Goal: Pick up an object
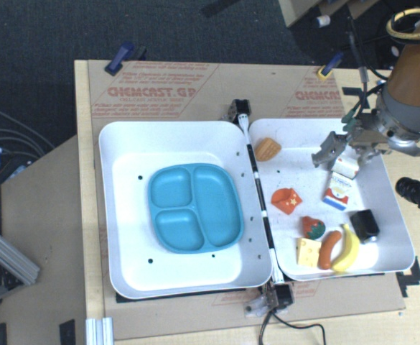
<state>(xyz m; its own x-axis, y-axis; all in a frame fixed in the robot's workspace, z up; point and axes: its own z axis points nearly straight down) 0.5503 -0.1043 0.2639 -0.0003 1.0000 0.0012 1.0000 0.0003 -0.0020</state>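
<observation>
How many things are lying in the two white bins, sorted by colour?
Blue: 1, the divided plate
Tan: 1, the bread roll
Red: 2, the red piece and strawberry
White: 1, the small carton
Black: 1, the block
Yellow: 2, the cheese and banana
Brown: 1, the sausage
Total: 9

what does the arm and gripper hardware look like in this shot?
One arm enters from the right: a rounded grey body with an orange-brown band above the wrist and a yellowish ring at its top edge. Thin dark cables run along its left side. The gripper is grey metal, angular, with a small green spot near its mount. Its fingers are too small to describe further.
</observation>
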